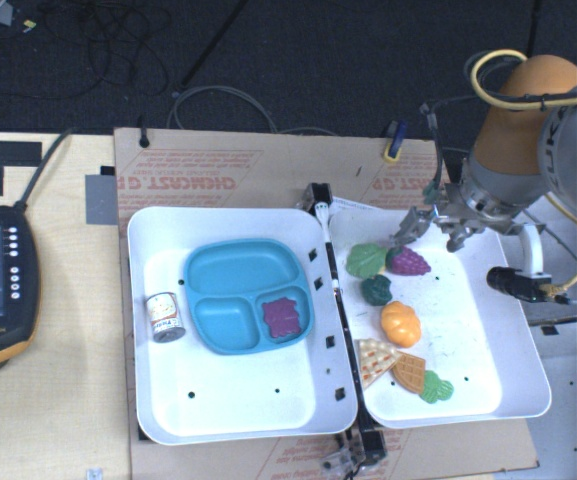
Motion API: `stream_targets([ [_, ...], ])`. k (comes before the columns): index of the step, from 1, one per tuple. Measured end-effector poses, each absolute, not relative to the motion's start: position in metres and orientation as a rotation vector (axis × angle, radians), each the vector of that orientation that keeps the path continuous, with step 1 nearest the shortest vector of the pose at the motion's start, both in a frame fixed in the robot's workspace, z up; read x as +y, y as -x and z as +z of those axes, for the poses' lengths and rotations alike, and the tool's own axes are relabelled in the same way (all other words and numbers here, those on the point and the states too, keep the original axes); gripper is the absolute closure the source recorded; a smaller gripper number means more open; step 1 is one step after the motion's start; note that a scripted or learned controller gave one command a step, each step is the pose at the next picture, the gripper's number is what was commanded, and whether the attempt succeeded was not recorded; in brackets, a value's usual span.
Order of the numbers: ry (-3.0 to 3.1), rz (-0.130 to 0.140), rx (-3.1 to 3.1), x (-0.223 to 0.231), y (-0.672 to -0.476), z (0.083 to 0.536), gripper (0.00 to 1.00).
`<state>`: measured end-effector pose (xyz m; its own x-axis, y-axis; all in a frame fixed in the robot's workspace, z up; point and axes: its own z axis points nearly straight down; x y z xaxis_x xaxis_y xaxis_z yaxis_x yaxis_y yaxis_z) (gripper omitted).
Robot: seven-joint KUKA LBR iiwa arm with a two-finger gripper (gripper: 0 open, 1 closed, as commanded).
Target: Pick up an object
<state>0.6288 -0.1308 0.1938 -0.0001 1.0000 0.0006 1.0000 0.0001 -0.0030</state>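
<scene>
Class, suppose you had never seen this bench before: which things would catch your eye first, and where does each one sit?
Most striking is the blue divided plate in the left bin, with a purple toy in one compartment. Next, the bright toy foods in the right bin, such as the orange fruit and purple grapes. The gripper hangs over that bin's far edge.

A single fixed camera is looking down at a slant from above the bench, taking in both white bins side by side, the left bin (158,408) and the right bin (508,368), with the arm (518,128) entering from the frame's right.
</scene>
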Motion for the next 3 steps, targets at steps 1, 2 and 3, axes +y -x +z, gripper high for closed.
stream_targets([
  [1, 2.22, 0.006, -2.215, -0.101, -0.591, 0.082, 0.0],
  [2, 2.22, 0.008, -2.211, -0.117, -0.51, 0.087, 0.0],
  [3, 2.219, -0.006, -2.229, -0.092, -0.606, 0.091, 0.0],
])
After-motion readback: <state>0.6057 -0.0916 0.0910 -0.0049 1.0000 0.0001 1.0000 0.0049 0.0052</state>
